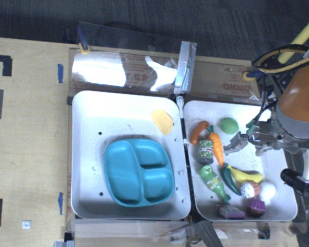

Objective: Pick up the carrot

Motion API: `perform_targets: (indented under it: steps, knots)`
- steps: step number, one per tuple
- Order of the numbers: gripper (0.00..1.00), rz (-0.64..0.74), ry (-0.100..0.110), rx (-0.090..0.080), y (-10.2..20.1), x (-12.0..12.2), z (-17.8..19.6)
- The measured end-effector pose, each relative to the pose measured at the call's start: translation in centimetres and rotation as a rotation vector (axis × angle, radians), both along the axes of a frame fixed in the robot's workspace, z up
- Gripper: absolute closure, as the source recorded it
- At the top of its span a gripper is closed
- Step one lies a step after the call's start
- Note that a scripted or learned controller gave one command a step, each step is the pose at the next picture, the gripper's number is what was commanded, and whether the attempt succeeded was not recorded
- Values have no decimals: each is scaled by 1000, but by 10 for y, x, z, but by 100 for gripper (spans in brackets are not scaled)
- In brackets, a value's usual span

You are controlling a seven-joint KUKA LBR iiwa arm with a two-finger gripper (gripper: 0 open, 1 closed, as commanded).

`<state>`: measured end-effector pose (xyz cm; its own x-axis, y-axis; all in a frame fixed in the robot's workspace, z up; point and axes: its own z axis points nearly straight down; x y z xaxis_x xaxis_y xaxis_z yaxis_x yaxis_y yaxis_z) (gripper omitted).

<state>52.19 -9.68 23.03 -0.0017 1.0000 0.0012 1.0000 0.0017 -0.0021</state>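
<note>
The end effector (241, 144) hangs over the right bin (285, 211), grasping nothing; whether it is spread or clenched I cannot tell. The carrot (216, 146) lies just to its left, long axis running roughly up-down in view, tilted slightly.

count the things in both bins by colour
blue: 1, tray
yellow: 2, chip, banana
orange: 2, carrot, pepper
green: 4, ball, can, bottle, dark pod
white: 1, egg
purple: 2, block, small purple item
total: 12
</note>
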Motion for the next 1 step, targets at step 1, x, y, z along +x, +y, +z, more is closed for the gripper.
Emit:
perform_targets:
  steps: [1]
  knots:
    - [0, 5, -2, -2, -9, 79, -93]
